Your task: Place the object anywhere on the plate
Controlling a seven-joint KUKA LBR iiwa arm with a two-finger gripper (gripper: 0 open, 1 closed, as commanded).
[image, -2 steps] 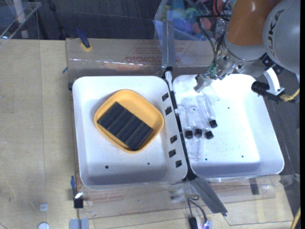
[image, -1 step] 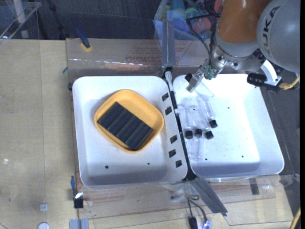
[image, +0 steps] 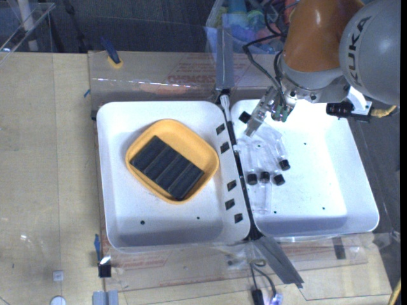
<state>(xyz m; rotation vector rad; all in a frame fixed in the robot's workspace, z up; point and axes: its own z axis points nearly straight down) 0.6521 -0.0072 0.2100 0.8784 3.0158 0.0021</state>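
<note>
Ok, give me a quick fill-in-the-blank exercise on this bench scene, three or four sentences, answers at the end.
1. The yellow plate lies in the ____ bin.
2. The dark ridged block rests on the ____.
3. The gripper hangs over the ____ bin.
4. The band above the arm's wrist is ____.

Missing words: left; plate; right; orange

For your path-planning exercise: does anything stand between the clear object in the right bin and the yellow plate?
Yes. The raised divider where the two bins meet lies between the clear object and the yellow plate. A dark ridged pad covers the plate's middle. The end effector hovers above the object.
</note>
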